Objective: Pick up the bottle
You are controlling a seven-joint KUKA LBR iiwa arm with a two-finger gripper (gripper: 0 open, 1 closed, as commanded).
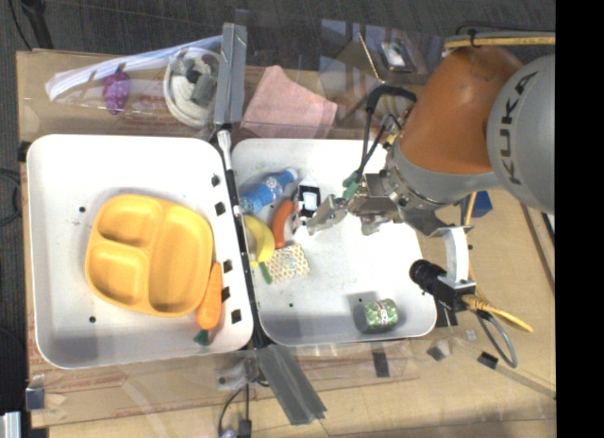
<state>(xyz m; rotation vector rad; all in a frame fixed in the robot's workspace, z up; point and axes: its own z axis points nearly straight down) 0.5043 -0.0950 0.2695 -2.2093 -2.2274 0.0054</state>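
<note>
**Gripper poised beside the bottle**

The bottle [267,188] lies at ten o'clock in the right bin [330,318], crowded by toy food. The gripper [315,216] is held just at its four o'clock, apparently parted and empty, for an approach.

Right bin [330,318]: bottle [267,188] crowded at far left corner against divider [229,228]. Orange item [281,221] and banana [256,239] just beside it on near side; patterned packet [288,262] nearer still. Gripper [316,214] and arm [472,134] occupy right approach. Open floor in bin centre and near left; green can [377,312] stands near right. Left bin [57,332]: yellow tray [149,253], carrot [210,300] along divider.
</note>
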